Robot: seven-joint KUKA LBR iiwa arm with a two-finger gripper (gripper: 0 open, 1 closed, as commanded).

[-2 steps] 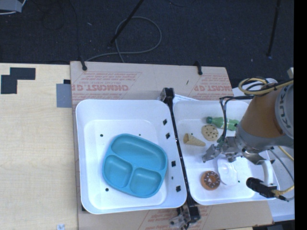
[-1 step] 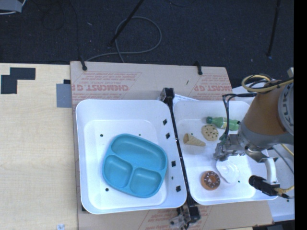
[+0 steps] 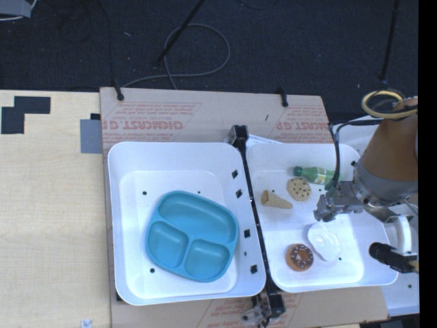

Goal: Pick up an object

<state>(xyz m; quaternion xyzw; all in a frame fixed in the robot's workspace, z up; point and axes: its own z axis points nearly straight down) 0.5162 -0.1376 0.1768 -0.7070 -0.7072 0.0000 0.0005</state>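
Approach step: gripper hovers over right white bin, just above white lumpy object. Grip state: cannot tell, view poor. Next: descend, close on it

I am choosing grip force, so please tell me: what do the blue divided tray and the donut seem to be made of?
The blue divided tray looks like moulded plastic: one even colour, rounded compartments, a soft sheen. The donut is probably a plastic or rubber toy, judging by its flat brown colour with tiny specks; the view is too coarse to tell hard from soft.

Grey arm entering from the right, orange band above wrist, claw angled down-left.
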